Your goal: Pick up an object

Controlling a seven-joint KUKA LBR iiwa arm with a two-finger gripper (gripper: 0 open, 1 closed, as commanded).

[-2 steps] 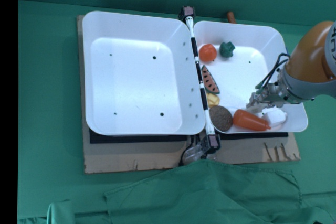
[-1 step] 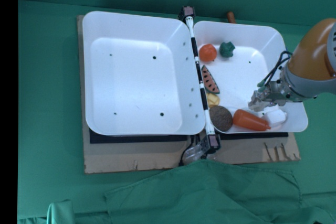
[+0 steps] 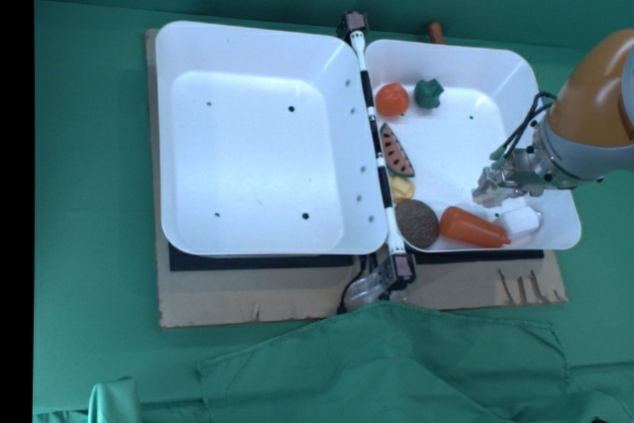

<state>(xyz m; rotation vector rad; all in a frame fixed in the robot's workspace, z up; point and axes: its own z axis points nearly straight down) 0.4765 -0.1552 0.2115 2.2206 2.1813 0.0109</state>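
Observation:
The right bin holds an orange round fruit, a dark green piece, a watermelon slice, a small yellow piece, a brown speckled oval, an orange carrot and a white block. My gripper hangs low over the bin's near right corner, just above the carrot's thick end and beside the white block. I see nothing between its tips.
The left bin lies beside the right one, with a black clamp strip along their shared edge. Both rest on a cardboard sheet. Green cloth bunches up at the front.

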